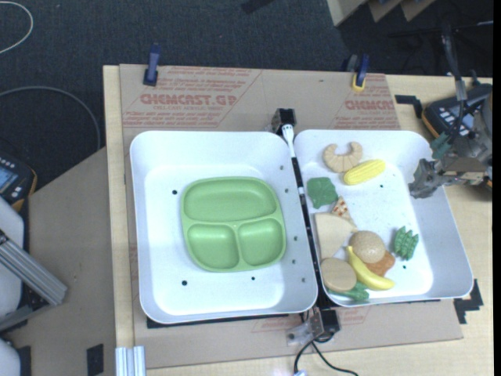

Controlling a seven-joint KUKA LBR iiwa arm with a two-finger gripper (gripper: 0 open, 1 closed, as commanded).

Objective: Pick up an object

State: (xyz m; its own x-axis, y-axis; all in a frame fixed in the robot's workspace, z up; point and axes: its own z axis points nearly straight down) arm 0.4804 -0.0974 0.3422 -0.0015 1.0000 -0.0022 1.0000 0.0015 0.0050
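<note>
The claw point(420, 180) sits at the right rim of the right bin point(446, 233), low over its edge; whether its fingers are spread or pressed together cannot be told, and nothing shows between them. Taking the corn cob point(364, 171) as landmark: a tan curved pastry point(343, 156) lies just up and left of it, a dark green leafy piece point(321, 191) below and left. Further below are a bread roll point(369, 247), a banana point(368, 272) touching it, and a small green spiky piece point(405, 243). The left bin point(156, 210) holds a green divided plate point(232, 222).
</note>
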